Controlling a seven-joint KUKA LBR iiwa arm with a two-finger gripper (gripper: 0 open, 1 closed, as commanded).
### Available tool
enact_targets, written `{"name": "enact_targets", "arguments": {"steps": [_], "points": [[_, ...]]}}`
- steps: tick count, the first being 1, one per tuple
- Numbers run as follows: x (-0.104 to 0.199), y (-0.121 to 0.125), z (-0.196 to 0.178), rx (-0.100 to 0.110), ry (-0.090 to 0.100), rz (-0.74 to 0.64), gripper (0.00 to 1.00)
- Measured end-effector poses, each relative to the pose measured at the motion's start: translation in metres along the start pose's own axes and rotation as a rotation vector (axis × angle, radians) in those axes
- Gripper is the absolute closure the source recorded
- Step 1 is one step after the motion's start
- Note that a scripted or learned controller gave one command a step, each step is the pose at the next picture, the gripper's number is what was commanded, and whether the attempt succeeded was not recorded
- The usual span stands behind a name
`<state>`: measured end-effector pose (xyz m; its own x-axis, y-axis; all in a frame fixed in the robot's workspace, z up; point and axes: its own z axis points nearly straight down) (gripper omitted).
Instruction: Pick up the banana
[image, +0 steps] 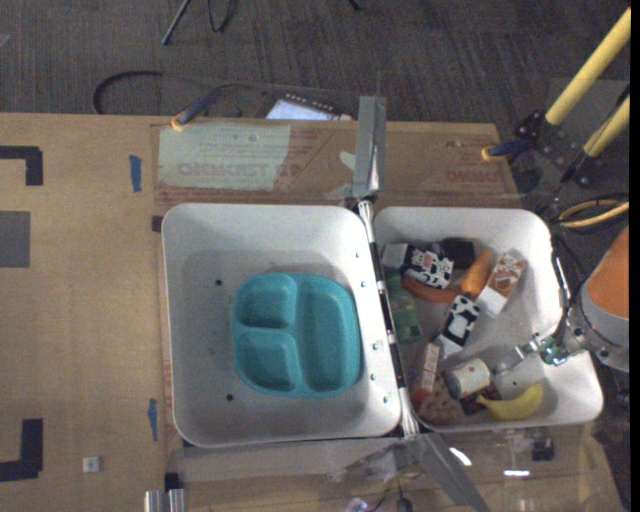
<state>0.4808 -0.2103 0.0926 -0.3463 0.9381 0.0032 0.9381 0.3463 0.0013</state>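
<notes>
The yellow banana lies at the front edge of the right white bin, curved, its ends pointing up. My gripper comes in low from the right and sits just above the banana, touching or nearly touching it. Its tip lies between the banana and a small can to the left. The grey wrist and the orange band rise at the right edge of the bin. I see nothing lifted off the bin floor.
The right bin also holds two cow-patterned boxes, an orange carrot-like piece, a small carton, a cookie and other small items. A teal divided plate lies in the left bin.
</notes>
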Motion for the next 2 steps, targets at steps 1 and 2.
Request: {"name": "enact_targets", "arguments": {"steps": [1, 2], "points": [[-0.005, 0.0, 0.005, -0.004, 0.007, -0.065, 0.0], [-0.016, 0.004, -0.041, -0.002, -0.005, -0.061, 0.0]]}}
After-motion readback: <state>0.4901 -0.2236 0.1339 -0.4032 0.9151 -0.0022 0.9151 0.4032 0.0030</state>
